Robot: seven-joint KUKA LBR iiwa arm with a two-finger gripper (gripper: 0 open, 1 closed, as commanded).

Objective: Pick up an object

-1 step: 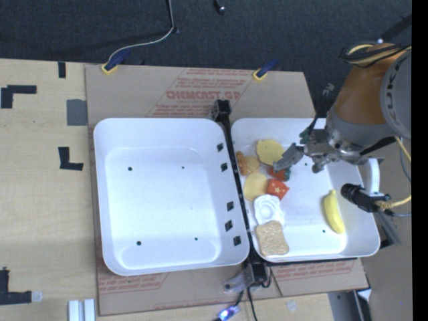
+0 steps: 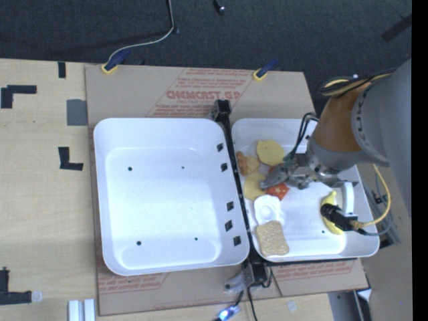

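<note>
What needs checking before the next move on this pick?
1. Gripper is over the right bin: ok.
2. A target lies close by: ok, the red piece is right beside the gripper.
3. Grasp state: cannot tell.
4. Target stands apart from its neighbours: not ok, the red piece touches the white cup.
5. Easier alternative: ok, the tan cracker lies flat by the near wall.

Brightness: even and fairly bright overhead light; the dark floor along the top of the frame is dim.
Glare: the left bin [image 2: 160,199] looks nearly washed out.
Shadows: soft and faint, beneath the arm [image 2: 384,119].
Sharpness: mildly soft and grainy throughout.
</note>
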